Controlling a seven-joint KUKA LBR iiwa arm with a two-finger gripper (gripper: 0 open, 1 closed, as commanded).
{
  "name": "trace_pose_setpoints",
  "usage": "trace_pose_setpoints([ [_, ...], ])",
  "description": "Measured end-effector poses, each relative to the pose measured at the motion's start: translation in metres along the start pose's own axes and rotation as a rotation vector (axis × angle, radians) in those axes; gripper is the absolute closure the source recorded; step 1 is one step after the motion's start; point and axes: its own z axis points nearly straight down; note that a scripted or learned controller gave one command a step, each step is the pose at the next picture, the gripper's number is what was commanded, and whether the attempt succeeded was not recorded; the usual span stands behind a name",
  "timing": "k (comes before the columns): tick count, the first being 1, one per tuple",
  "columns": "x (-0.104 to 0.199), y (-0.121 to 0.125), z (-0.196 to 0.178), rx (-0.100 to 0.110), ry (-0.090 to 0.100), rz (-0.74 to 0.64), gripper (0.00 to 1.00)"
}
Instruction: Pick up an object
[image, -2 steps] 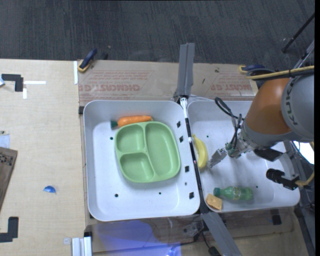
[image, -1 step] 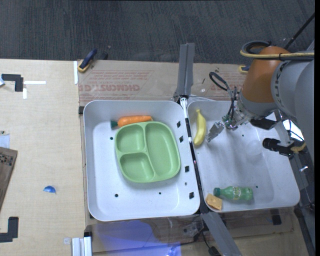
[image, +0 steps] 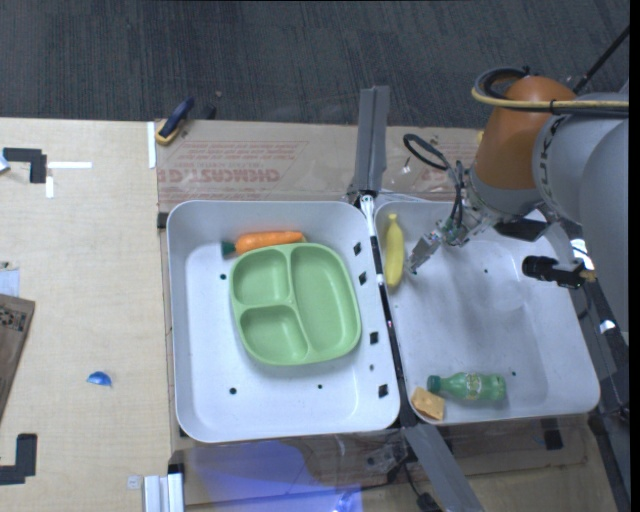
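End effector (image: 424, 252) low in right bin (image: 500, 320), far-left part, just right of banana (image: 394, 250); can't tell if it's apart, together or touching the fruit, too small and dark. Nothing seen between its tips. Banana lies lengthwise along the bin's left wall, far end. Bottle (image: 467, 386), green, on its side at near edge of same bin, w/ yellowish chunk (image: 429, 403) at near-left corner beside it. Left bin (image: 200, 330): green tray (image: 296, 303), 3 compartments, mid-bin; carrot (image: 268, 240) touching its far rim. Arm (image: 560, 140) comes in from far right.
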Motion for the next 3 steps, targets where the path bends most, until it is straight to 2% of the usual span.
trace_pose_setpoints([
  [1, 0.004, 0.002, 0.0, 0.003, 0.001, 0.498, 0.0],
  [2, 0.007, 0.003, 0.0, 0.003, 0.002, 0.617, 0.0],
  [3, 0.05, -0.069, 0.001, 0.004, 0.003, 0.571, 0.0],
])
